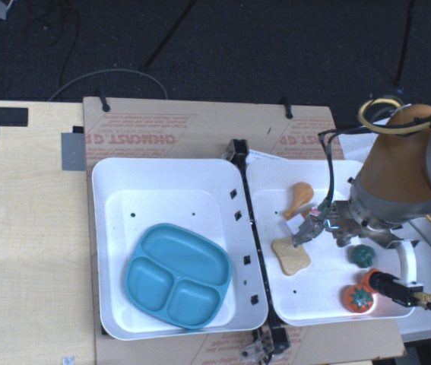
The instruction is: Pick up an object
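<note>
One grey arm (397, 181) hangs low over the right bin (276, 181).

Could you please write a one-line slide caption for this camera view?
Gripper hovers above toast in right bin; blue tray in left bin.

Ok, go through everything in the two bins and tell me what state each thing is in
blue divided tray: flat, right way up, left bin.
drumstick toy: lying flat, right bin.
toast piece: lying flat, just below the gripper.
teal object: resting in the right bin.
tomato toy: resting near the bin's lower right corner.
gripper: low over the right bin.
</note>
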You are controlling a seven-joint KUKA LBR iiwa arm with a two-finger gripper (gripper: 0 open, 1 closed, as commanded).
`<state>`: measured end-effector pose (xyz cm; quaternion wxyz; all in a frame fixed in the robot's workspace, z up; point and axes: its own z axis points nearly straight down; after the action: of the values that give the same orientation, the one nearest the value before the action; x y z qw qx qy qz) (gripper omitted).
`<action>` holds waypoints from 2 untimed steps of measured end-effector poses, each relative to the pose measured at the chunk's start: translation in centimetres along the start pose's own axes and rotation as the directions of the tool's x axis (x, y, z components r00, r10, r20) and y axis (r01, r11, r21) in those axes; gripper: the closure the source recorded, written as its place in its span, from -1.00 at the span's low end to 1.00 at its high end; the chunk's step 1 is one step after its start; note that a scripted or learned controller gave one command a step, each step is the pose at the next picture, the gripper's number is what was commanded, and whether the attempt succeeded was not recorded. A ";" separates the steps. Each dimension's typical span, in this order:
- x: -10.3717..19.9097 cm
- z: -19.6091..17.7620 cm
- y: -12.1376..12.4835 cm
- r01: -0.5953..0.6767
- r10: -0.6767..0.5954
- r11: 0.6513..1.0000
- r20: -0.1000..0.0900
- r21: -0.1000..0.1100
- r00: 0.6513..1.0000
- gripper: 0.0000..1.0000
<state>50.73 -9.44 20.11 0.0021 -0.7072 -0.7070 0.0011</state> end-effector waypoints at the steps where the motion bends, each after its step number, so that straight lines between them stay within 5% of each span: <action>1: 0.4 6.4 -0.1 0.001 -0.001 1.000 -0.001 0.004 1.000 -1.00; 2: 0.5 11.6 -0.1 0.000 0.000 1.000 0.000 0.000 1.000 -1.00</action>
<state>50.54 -8.93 8.50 0.0021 -0.7073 -0.7069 0.0012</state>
